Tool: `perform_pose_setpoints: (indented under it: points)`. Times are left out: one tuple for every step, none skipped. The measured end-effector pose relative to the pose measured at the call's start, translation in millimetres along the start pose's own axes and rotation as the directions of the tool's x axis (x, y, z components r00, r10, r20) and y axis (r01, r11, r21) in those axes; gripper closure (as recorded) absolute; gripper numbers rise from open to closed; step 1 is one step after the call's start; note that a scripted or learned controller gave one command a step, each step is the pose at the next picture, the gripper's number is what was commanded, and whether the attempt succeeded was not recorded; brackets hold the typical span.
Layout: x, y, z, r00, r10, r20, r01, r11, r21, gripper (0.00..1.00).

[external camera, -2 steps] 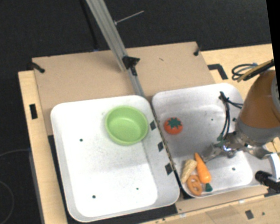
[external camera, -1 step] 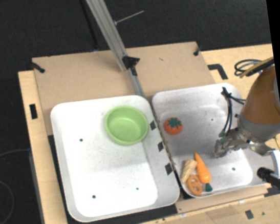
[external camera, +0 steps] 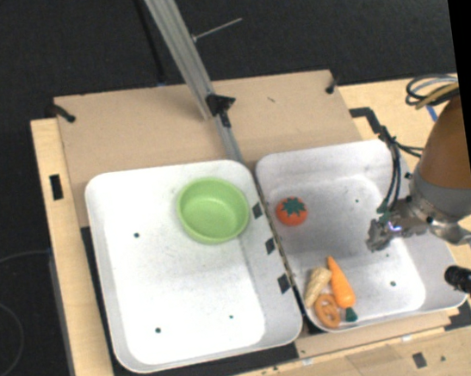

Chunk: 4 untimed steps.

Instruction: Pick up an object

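I see the gripper (external camera: 383, 232) over the right bin (external camera: 351, 177), right of the carrot (external camera: 341, 282); whether its claw is spread or closed, I cannot tell.

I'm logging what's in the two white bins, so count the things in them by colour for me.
Green: 1, the round green plastic bowl in the left bin.
Red-orange: 1, the small round tomato.
Orange: 2, the orange carrot and the round orange slice.
Tan: 1, the pale tan piece.
Total: 5.
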State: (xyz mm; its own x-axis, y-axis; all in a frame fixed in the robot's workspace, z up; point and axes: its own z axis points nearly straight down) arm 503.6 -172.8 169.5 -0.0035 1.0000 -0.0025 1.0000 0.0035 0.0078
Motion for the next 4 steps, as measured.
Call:
perform_pose_setpoints:
  points:
    - [-10, 8, -52, 1.000, 0.001, 0.001, -0.001, 1.000, 0.000, 1.00]
    - [-11, 9, -68, 1.000, -0.001, -0.001, 0.001, 1.000, 0.004, 1.00]
    - [41, 29, -79, 1.000, -0.005, -0.003, 0.005, 1.000, 0.005, 1.00]
    - [101, 45, -78, 1.000, -0.006, -0.004, 0.006, 1.000, 0.005, 1.00]
